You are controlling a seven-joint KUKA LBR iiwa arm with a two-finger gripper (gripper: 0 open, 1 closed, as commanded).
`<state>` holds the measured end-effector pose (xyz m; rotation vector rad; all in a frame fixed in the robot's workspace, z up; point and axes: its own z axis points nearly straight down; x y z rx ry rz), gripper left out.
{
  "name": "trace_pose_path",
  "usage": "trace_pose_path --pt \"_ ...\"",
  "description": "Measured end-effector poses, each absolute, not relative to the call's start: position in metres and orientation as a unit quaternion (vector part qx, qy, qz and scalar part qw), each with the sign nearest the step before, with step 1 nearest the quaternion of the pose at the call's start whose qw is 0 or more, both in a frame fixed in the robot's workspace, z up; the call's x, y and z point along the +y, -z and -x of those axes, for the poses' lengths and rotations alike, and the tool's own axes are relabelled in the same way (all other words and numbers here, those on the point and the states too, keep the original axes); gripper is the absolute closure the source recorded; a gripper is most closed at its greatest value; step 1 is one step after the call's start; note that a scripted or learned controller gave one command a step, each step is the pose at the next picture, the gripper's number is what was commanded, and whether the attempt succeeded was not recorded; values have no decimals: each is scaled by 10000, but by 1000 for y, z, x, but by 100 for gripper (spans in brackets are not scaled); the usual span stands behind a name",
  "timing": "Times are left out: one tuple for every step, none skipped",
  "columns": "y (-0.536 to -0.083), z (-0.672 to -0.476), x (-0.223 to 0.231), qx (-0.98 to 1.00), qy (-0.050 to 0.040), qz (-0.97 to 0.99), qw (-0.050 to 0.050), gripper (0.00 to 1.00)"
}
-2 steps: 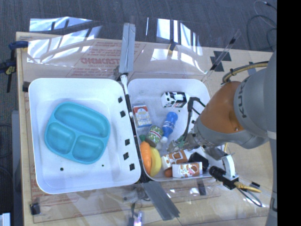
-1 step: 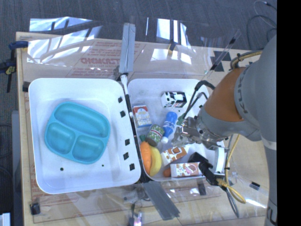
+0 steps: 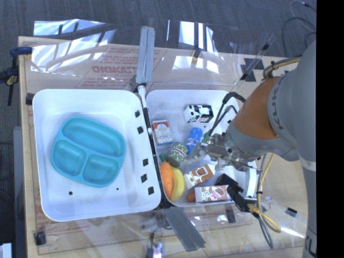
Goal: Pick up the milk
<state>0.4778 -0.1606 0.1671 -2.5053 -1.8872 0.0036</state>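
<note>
The milk [image 3: 198,112] is a small white carton with black cow patches, lying near the far wall of the right bin [image 3: 177,97]. My gripper [image 3: 208,148] hangs low over the middle of that bin, just right of a blue bottle [image 3: 194,138] and nearer the camera than the milk. The gripper stands apart from the milk. The grey wrist and orange band [image 3: 257,117] cover the bin's right side.
The right bin also holds a red and white carton [image 3: 162,132], a green can [image 3: 177,153], a carrot [image 3: 167,177], a banana [image 3: 178,184], a brown carton [image 3: 200,174] and a pink carton [image 3: 212,194]. A blue divided plate [image 3: 88,151] lies in the left bin [image 3: 43,106].
</note>
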Motion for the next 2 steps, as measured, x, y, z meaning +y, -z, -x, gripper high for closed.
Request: trace_pose_path --pt "-105 -485 -198 -6854 62 7280 -105 0" --pt "-148 -478 -181 -7751 -4 6319 6 0"
